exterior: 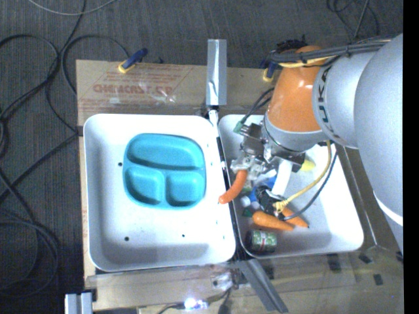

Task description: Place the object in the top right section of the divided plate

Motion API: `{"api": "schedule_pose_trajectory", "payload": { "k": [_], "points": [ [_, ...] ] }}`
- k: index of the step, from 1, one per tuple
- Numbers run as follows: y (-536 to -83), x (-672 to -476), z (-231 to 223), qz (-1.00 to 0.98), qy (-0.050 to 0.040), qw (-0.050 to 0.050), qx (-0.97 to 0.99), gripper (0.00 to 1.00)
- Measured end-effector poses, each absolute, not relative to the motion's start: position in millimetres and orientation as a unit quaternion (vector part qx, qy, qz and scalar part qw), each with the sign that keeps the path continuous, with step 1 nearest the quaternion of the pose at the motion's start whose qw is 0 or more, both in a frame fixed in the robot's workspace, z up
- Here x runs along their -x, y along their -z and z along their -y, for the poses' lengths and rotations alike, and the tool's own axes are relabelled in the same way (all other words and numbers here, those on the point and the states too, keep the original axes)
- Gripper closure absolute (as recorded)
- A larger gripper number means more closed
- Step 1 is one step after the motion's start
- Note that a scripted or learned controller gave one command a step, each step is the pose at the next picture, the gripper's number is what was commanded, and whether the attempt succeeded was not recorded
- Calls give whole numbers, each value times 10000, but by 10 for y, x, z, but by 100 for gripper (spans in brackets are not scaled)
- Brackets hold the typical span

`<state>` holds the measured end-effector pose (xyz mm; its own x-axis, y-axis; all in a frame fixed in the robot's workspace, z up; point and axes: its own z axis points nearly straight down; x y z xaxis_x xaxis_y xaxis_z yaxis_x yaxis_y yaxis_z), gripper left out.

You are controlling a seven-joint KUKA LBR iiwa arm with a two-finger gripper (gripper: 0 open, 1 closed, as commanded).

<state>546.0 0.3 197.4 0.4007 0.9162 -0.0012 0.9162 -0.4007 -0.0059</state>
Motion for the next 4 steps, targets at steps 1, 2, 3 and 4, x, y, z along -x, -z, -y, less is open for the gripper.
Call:
{"api": "schedule_pose_trajectory", "payload": {
  "k": [1, 2, 3, 4],
  "points": [
    [-1945, -5456, -120, 6067, -23, 15, 7949, 100],
    [-1871, -4819, -824, 6339, -28, 27, 7734, 100],
    [-1828, -4834, -558, 8148, -5, 19, 5797, 100],
    [-2016, -4826, -1259, 8301, -10, 19, 5577, 100]
  ]
}}
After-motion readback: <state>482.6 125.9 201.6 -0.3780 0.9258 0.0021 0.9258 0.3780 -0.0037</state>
